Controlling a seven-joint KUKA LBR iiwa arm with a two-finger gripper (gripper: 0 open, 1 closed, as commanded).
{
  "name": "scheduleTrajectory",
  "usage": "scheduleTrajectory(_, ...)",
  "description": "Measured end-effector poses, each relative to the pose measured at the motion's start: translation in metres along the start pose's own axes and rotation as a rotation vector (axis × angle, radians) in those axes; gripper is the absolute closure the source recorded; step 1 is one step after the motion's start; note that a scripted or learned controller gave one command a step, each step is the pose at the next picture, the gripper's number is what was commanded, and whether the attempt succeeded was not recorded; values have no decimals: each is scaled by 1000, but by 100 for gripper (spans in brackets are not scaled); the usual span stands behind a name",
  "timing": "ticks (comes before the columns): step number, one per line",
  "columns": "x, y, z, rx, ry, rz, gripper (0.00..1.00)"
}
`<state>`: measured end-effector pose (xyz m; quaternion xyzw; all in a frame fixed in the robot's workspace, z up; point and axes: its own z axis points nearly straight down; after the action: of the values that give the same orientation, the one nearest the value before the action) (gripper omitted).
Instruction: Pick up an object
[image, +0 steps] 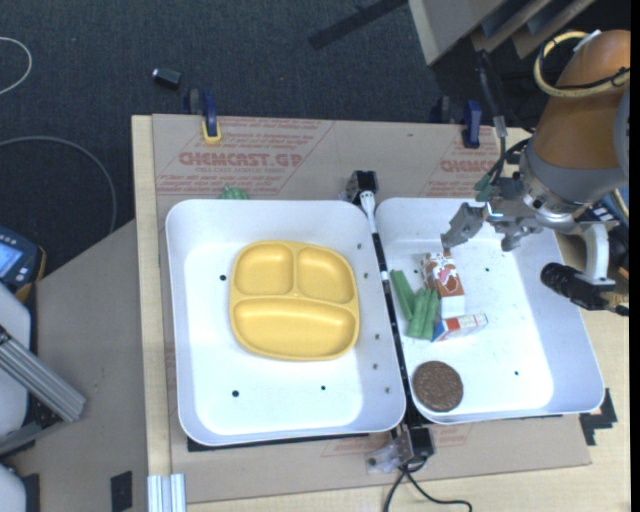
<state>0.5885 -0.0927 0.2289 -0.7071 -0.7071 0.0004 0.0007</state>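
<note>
The right bin holds a bundle of green sticks, a small red and white carton, a flat red and white box and a round brown disc near its front edge. My gripper hangs over the back of this bin, up and to the right of the carton. It is open: the two grey fingers stand spread apart with nothing between them.
The left bin holds a yellow divided plate. Black clips sit where the two bins meet. Blue clamps grip the back edge of the cardboard-covered bench. A black part of the arm overhangs the right bin's right edge.
</note>
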Motion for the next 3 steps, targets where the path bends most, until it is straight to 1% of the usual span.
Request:
scheduleTrajectory(1, -3, -29, 146, -2, 2, 5, 0)
scheduleTrajectory(2, -4, -26, 130, -13, -1, 2, 100)
scheduleTrajectory(3, -4, -26, 120, -14, -2, 3, 100)
